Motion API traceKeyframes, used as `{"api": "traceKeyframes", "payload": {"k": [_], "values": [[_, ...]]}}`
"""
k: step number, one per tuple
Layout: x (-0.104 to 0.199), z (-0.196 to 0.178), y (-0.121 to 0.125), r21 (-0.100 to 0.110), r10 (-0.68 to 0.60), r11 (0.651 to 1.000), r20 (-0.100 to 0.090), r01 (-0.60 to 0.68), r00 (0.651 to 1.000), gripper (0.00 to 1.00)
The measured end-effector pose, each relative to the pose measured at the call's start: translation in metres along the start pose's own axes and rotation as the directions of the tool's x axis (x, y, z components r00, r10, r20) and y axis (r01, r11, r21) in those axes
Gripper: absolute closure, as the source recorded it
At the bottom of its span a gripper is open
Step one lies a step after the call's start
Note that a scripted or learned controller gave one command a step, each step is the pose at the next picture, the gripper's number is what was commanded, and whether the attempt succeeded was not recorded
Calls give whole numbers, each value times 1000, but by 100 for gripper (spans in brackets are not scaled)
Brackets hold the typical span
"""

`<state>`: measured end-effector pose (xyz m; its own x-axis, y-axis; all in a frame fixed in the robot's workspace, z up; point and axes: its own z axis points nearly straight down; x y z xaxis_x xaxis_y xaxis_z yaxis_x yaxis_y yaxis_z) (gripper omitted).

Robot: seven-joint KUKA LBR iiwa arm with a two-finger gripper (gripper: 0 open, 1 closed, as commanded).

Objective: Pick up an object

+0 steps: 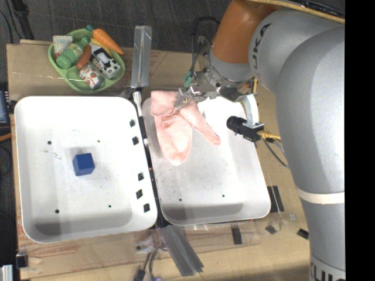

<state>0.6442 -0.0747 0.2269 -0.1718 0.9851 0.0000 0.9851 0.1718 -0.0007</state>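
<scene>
My own grey arm [304,127] bulks nearest the lens, filling the right side with its orange band [237,28] above the wrist, and from there I come down to my claw [186,96], which sits at the far edge of the right bin [252,198]. Its fingers are pressed together on a fold of the pink cloth [176,127]; I can see the fabric gathered up to the tips and hanging from them in two limp lobes that drape back onto the bin floor. So I judge I am in the lift step: the pinch is made, but most of the cloth is not yet off the bin. The next move calls for a straight, steady rise, high enough that the trailing ends clear the rim, since so thin a pinch could slip. Further out, a blue cube [84,164] rests alone in the left bin [35,215], and beyond that bin's far corner stands a green bowl [61,69] of toy food.
</scene>
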Motion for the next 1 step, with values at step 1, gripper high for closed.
{"api": "traceKeyframes", "payload": {"k": [1], "values": [[4,-13,13,2,-17,1000,0,17,1000,100]]}}
